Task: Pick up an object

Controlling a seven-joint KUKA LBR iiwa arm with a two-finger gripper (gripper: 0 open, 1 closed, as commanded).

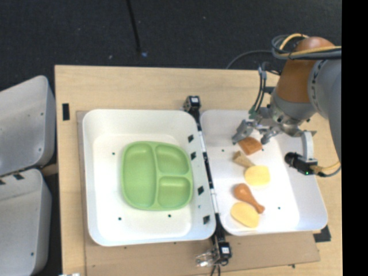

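My gripper [254, 137] hangs over the back of the right bin [299, 206], open, with its two fingers spread apart. A brown-orange food piece [250, 147] lies on the bin floor just in front of and below the fingertips, between their lines; I cannot tell whether they touch it. In front of it lie a small tan wedge [242, 160], a yellow round piece [257, 175], a brown drumstick [248, 195] and a pale yellow oval piece [245, 215].
The left bin [98, 211] holds a green three-compartment plate [156, 175]. A ridge with black clips [204, 171] divides the two bins. A black cable fitting [300, 162] from the arm overhangs the right bin's right side.
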